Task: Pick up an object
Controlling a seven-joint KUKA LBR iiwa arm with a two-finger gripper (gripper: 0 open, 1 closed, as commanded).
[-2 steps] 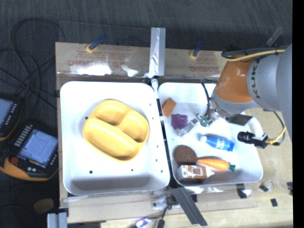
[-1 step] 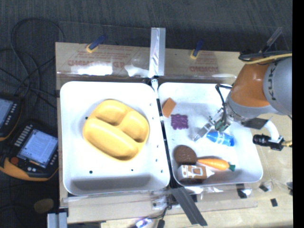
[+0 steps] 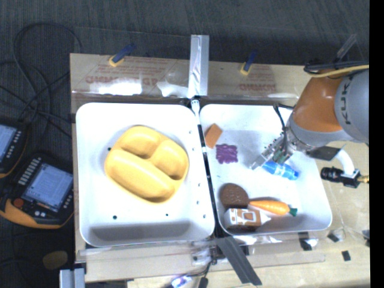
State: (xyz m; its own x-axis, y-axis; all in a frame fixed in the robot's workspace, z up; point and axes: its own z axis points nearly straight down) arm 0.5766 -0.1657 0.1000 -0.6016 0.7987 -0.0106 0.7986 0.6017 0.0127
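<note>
My gripper (image 3: 271, 156) hangs low in the right bin (image 3: 252, 117), reaching in from the right under the orange wrist band. A small blue bottle (image 3: 283, 171) lies on its side just below and right of the gripper tip, touching or nearly touching it. Nothing is visibly lifted. Further left in this bin lie an orange block (image 3: 213, 135) and a purple toy (image 3: 227, 153). Along the front edge sit a brown round piece (image 3: 233, 194), a carrot (image 3: 270, 207) and a small brown carton (image 3: 242, 219).
A large yellow lumpy object (image 3: 146, 162) takes up the middle of the left bin (image 3: 96, 221). The divider wall (image 3: 202, 161) runs between the bins. A handheld controller (image 3: 36, 188) and cables lie on the floor at far left.
</note>
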